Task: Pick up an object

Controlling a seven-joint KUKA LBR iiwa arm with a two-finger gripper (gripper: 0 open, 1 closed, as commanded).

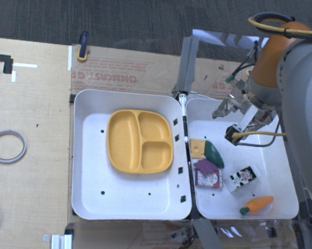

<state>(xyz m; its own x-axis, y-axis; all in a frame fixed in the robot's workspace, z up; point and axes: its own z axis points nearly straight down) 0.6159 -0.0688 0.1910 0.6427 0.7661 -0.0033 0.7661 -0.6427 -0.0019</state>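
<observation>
Toy carrot in right bin; cardboard print reversed, unreadable; jaws above bin, open or closed unclear.

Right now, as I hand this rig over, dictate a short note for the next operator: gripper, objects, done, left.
Gripper hangs over the right bin's far end, holding nothing I can see. That bin has a yellow block, green piece, purple packet, black-and-white toy and carrot. The yellow plate sits in the left bin. Done: nothing picked. Left: pick one object.
</observation>
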